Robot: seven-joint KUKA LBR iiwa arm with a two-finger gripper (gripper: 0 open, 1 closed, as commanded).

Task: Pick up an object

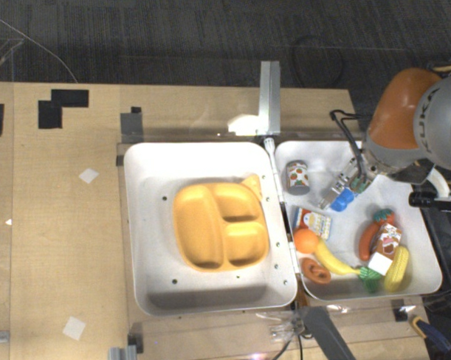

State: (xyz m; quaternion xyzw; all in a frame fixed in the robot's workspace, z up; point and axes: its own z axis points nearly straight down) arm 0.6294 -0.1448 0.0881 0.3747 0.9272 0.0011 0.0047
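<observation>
The right bin [426,227] holds several small items. Among them are a small grey can [297,177], a blue piece [344,202], an orange [307,241], a banana [332,260], a brown ring [315,271], a red sausage [369,241] and a corn cob [396,269]. My gripper [347,185] reaches in from the right and hangs low over the bin's upper middle, right at the top of the blue piece. Whether it touches the blue piece is not clear.
The left bin [149,215] carries a yellow divided plate [216,226]. A small printed carton [316,223], a white block [379,264] and a green item [371,280] also lie in the right bin. A metal post [270,100] stands behind the wall between the bins.
</observation>
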